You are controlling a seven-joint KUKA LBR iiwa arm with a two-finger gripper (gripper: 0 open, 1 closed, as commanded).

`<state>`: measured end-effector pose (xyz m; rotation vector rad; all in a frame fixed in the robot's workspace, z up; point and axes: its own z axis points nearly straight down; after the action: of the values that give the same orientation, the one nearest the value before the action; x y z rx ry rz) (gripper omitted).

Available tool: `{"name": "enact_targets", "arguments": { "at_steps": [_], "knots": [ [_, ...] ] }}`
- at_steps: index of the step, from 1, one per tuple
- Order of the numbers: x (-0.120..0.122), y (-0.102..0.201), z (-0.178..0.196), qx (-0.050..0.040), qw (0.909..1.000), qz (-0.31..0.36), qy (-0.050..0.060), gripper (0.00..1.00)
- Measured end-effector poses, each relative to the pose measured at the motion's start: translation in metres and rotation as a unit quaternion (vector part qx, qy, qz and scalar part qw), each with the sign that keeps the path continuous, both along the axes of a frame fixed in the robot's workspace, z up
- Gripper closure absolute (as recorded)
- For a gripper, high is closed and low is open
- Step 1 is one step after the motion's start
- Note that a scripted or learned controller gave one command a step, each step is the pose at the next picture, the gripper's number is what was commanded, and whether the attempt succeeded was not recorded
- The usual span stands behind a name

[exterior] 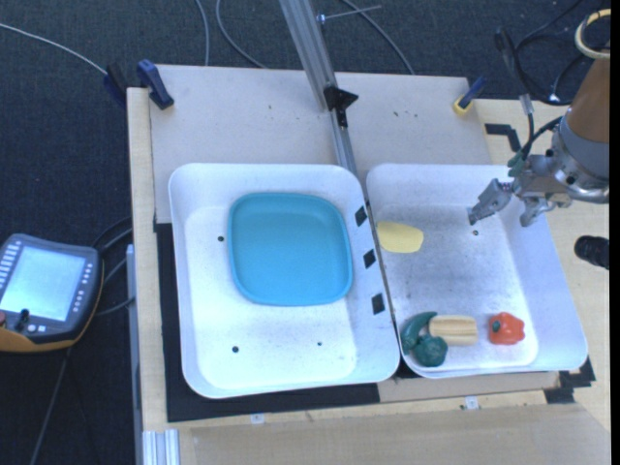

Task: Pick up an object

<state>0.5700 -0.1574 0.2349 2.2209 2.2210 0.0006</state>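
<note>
Pincer (508, 206) spread open, holding nothing, above right bin (465, 269); no readable writing anywhere.

Two bins sit side by side on the bench (242, 114). A plate (291, 248) lies in the left bin (194, 260). In the right bin (455, 260), a slice (399, 237) rests by the left wall, while a pepper (423, 339), a block (453, 330) and a tomato (505, 328) line the near edge, left to right. The gripper (504, 206) hangs over the bin's far right part. A handset (44, 289) lies off the bench's left side.
</note>
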Motion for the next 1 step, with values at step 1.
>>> {"name": "enact_targets", "arguments": {
  "at_steps": [1],
  "knots": [
    [-0.0071, -0.0043, -0.0591, 0.0005, 1.0000, 0.000, 0.003, 0.00]
  ]
}}
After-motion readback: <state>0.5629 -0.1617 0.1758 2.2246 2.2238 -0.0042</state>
